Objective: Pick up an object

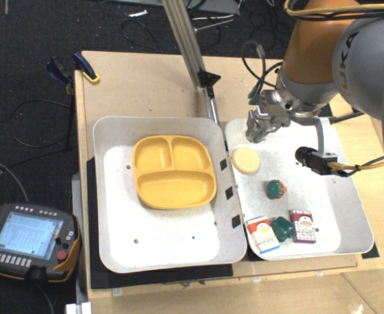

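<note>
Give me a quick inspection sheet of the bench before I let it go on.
Surface: bench bears left bin and right bin.
Job's things: in right bin, disc, ball, carton, green lump, box.
Clutter: yellow tray in left bin.
Grippers: gripper above right bin's far-left corner, just behind disc; holds nothing.
Cables: bundle at wrist; more on floor.
Surroundings: pendant on floor, clamp at bench edge.

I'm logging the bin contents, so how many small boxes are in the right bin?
2. A red and white box lies near the front edge of the right bin; a dark red box lies just right of it, past a green object. Nothing seems hidden.
</note>
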Motion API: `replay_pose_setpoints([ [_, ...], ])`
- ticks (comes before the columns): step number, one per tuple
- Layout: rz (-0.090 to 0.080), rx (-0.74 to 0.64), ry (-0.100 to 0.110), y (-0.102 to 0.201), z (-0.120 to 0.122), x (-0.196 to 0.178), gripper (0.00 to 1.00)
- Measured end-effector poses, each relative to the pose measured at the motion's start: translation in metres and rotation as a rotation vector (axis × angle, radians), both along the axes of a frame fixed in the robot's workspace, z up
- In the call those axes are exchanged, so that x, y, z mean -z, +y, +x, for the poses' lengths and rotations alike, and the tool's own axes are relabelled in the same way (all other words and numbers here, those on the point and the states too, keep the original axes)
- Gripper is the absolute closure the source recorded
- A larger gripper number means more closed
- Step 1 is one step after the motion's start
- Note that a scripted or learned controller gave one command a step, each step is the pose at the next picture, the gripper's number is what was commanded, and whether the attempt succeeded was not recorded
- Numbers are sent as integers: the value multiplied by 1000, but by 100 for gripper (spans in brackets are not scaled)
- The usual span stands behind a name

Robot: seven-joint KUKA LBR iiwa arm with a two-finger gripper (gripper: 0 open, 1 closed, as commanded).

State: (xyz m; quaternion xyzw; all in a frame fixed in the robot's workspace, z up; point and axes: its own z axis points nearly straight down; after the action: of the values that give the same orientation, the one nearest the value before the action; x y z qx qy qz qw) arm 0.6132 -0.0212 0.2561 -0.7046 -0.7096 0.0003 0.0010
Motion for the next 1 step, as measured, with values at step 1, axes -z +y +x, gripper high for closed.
replay_pose_setpoints([
  [1, 1, -2, 0, 64, -8, 9, 100],
])
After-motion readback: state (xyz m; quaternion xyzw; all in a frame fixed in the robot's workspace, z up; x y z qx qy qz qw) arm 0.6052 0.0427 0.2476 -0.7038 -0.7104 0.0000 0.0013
